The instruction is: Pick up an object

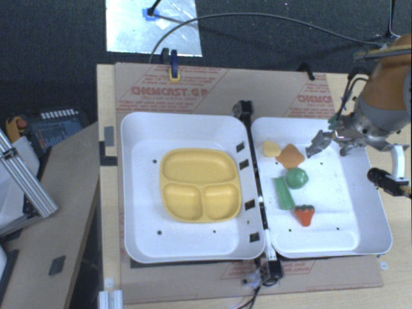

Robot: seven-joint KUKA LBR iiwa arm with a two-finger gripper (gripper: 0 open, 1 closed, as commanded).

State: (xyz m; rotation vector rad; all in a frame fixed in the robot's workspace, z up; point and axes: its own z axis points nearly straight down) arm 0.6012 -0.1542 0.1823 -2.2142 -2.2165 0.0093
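My tool (329, 141) hovers over the right bin (370, 237), grip state unclear; orange block (291, 156) just left of it.

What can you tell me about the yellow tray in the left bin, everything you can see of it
The yellow tray is a rounded rectangular plate of matte, plastic-looking material. Raised ridges split it into three compartments: one long section across the far side and two smaller ones along the near side. It lies flat near the middle of the left bin, slightly toward the bin's right side, resting on the white floor. Nothing sits in any compartment, and it stays clear of the bin's walls.
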